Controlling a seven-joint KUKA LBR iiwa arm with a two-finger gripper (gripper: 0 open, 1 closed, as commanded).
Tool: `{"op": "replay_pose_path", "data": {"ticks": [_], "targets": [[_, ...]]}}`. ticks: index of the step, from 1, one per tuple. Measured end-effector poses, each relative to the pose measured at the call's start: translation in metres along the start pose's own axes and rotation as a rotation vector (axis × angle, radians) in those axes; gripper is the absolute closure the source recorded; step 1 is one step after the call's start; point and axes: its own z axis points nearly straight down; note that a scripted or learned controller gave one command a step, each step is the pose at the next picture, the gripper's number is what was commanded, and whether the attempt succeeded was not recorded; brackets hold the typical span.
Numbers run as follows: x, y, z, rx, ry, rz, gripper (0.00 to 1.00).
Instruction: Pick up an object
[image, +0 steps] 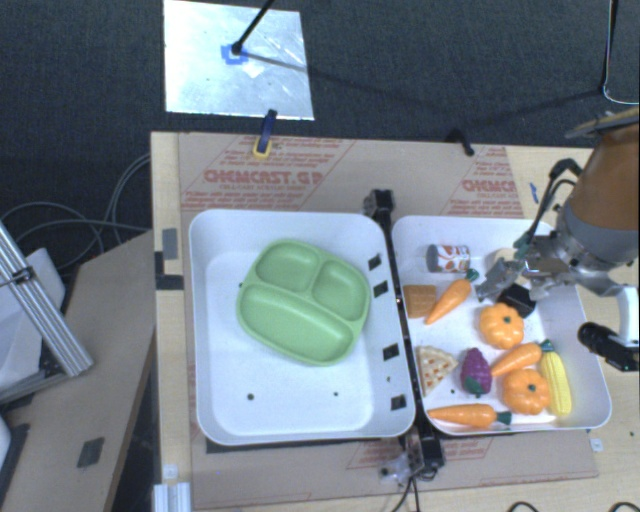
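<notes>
**Gripper low over a crowded bin, grasp unclear**

From the overhead camera I see the arm reaching in from the right, with the gripper (508, 283) low over the right bin (598, 400). I cannot tell whether it is released or clenched; the wrist blocks my view, and I see nothing clearly between its fingers.

The candidates sit packed in that bin: a carrot (448, 299) just left of the gripper, a small pumpkin (501, 324) just below it, a can (448, 258) toward the back, then a cracker (419, 299), a pizza slice (434, 367), a purple eggplant (476, 371), a corn cob (555, 381) and a second carrot (468, 414) near the front wall. The left bin (215, 330) holds a green divided plate (303, 300).

My worry is the crowding: closing here could pinch two toys together, or glance off the round pumpkin and squirt it sideways. The tapered carrot may also slip out on lifting.
</notes>
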Motion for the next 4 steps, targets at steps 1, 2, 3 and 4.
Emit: {"op": "replay_pose_path", "data": {"ticks": [1,2,3,4], "targets": [[0.000,0.003,-0.007,-0.013,-0.002,-0.003,0.00],[-0.006,-0.005,0.043,-0.009,-0.001,0.000,0.00],[-0.006,-0.014,0.092,-0.008,-0.001,0.000,0.00],[-0.008,-0.008,0.111,-0.030,-0.007,0.001,0.00]]}}
